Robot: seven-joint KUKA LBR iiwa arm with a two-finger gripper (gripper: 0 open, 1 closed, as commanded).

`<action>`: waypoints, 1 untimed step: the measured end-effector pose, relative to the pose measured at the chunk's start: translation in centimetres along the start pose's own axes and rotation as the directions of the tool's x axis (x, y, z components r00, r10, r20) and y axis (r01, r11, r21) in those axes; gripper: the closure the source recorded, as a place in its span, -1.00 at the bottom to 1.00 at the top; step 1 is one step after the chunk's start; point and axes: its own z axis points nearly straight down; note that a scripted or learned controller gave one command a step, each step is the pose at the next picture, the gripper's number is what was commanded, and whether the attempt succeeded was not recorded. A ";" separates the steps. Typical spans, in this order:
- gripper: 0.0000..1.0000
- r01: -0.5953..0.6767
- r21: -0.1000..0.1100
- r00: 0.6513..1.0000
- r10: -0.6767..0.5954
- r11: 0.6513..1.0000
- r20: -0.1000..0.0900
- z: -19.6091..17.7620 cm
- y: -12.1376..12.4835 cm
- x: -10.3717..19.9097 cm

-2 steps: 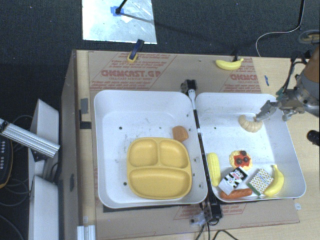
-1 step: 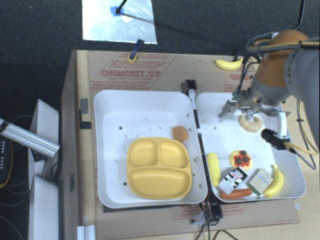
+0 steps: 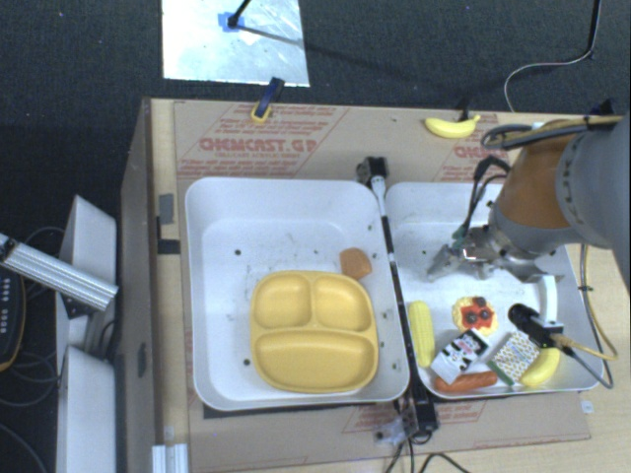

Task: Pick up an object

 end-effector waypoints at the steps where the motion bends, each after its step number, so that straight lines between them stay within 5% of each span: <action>1: -1.00 -0.001 -0.001 1.000 0.001 1.000 0.001 -0.4 -6.1 -8.2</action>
